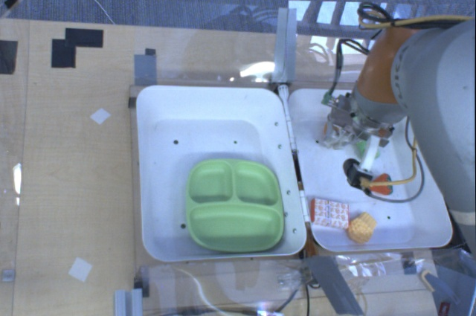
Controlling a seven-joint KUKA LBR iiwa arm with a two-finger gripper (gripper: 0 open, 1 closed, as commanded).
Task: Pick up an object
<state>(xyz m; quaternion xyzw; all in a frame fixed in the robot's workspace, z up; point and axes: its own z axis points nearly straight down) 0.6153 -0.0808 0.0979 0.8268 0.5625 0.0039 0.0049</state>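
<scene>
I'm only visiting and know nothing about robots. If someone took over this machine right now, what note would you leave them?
Hand: low over the back of the right bin; open or shut cannot be told, and nothing is seen held.
Things: a red-and-white packet and a yellow lump lie side by side at the right bin's front; a small orange thing lies nearer the hand. A green divided plate sits in the left bin.
Done: no pick visible yet.
Left: grasp one thing and lift it.
</scene>
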